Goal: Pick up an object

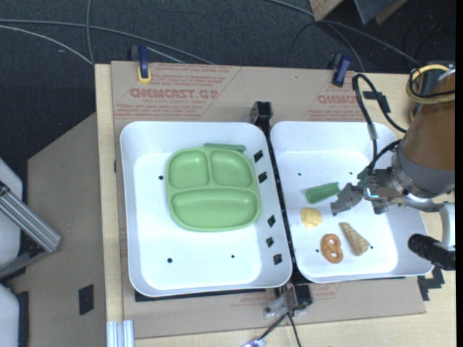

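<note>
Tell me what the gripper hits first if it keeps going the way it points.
Probably the green oblong toy piece: the gripper points left with its tip just beside it. Height is unclear, so it might pass over it.

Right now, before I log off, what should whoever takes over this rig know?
Gripper: low in the right white bin, just right of the green oblong piece; whether it is open or shut cannot be told, and nothing is seen held.
Right bin also holds a small yellow chunk, a brown pretzel-shaped piece and a tan cone-shaped piece.
Left white bin: a green divided plastic plate.
Done: no pick yet.
Left: grasp one object and lift it.
</note>
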Robot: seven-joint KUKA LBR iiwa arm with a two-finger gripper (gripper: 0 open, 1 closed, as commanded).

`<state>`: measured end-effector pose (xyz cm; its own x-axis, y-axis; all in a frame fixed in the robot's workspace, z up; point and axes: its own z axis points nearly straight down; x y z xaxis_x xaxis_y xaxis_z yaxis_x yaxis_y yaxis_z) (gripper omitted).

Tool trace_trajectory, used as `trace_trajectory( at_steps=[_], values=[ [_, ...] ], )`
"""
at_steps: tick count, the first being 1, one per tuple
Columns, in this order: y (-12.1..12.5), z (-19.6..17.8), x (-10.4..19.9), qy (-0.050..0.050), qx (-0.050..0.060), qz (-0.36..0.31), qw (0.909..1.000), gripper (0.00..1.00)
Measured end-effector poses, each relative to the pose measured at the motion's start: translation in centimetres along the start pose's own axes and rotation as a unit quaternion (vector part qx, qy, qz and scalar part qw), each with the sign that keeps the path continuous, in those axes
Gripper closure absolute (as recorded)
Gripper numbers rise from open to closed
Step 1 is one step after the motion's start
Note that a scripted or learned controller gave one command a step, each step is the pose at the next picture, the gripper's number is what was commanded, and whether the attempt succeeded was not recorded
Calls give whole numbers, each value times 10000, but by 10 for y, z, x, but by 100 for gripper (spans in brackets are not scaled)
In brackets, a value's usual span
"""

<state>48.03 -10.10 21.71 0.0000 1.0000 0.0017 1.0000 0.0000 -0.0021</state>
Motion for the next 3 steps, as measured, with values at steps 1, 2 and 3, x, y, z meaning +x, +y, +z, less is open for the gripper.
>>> trace_trajectory(
  at_steps=[1,2,3],
  values=[
    [5,44,2,5,24,0,10000,0],
    [5,106,-3,7,34,5,10000,0],
    [5,134,-2,5,13,5,10000,0]
  ],
)
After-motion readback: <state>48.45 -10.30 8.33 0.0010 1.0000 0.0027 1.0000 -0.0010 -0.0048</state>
